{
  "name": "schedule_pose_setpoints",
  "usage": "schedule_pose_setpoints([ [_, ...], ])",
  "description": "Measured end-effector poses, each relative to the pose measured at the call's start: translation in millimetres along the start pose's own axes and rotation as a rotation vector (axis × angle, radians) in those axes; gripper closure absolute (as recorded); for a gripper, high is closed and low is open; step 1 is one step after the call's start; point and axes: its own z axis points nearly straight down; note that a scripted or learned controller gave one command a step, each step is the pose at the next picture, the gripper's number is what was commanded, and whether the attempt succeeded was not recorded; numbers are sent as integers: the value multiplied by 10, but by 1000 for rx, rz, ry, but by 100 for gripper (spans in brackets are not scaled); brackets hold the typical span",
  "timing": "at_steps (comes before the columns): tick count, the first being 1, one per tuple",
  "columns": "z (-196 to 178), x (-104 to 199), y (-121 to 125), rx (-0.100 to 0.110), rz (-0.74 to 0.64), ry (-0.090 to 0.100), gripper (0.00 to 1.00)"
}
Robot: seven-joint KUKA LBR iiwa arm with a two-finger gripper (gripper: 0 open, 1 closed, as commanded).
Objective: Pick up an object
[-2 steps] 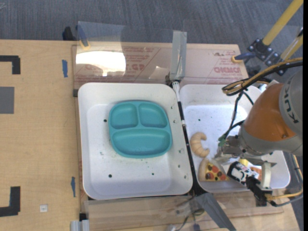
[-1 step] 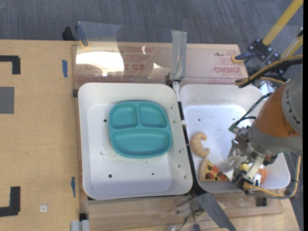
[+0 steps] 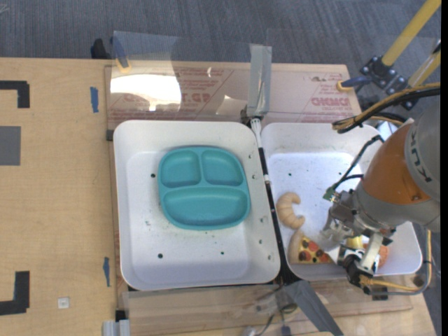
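A tan croissant [image 3: 290, 210] lies in the right bin [image 3: 308, 156], close to its left wall. Just below it, a pizza slice [image 3: 306, 250] with red and dark toppings rests near the bin's front edge. My gripper [image 3: 336, 234] hangs low over the right bin's front part, immediately right of the pizza slice. The wrist and its fittings hide the fingertips. A small yellow and orange thing [image 3: 358, 243] shows under the wrist, partly hidden.
The left bin [image 3: 136, 208] holds a teal divided plate [image 3: 204, 186] with three compartments. A central divider [image 3: 264, 187] separates the bins. Cables and yellow posts [image 3: 413, 30] stand at the back right.
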Motion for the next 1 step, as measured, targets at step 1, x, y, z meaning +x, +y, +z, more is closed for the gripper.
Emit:
schedule_pose_setpoints([
  [1, -2, 95, -33, -7, 85, 0, 100],
])
